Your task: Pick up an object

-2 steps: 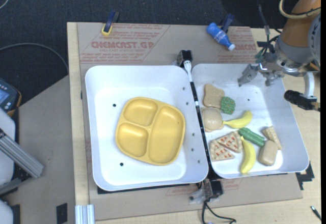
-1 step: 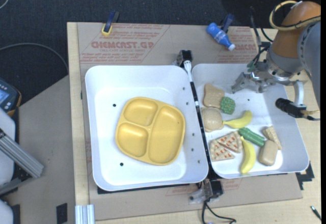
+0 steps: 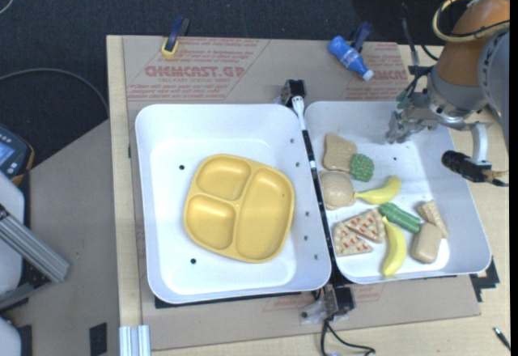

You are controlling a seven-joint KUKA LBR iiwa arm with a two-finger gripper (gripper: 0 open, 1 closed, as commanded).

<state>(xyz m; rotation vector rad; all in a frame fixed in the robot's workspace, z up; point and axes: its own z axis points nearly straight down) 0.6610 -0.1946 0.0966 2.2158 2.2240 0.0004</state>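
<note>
The grey arm with its orange band enters at three o'clock, and its gripper (image 3: 399, 129) hangs over the upper edge of the right bin (image 3: 477, 225), at about twelve o'clock within that bin. How its claw stands I cannot tell; nothing is seen in it. Below it lies toy food: a tan bread slice (image 3: 338, 150) touching a green broccoli piece (image 3: 361, 167), a pale bun (image 3: 336, 189), two yellow bananas (image 3: 380, 193) (image 3: 394, 248), a green pepper, perhaps (image 3: 400, 217), pizza slices (image 3: 357, 231) and further bread pieces (image 3: 426, 243). The left bin (image 3: 154, 184) holds a yellow divided plate (image 3: 239, 207) at its centre. A blue clamp (image 3: 350, 56) sits at one o'clock on the cardboard (image 3: 218, 63).
</note>
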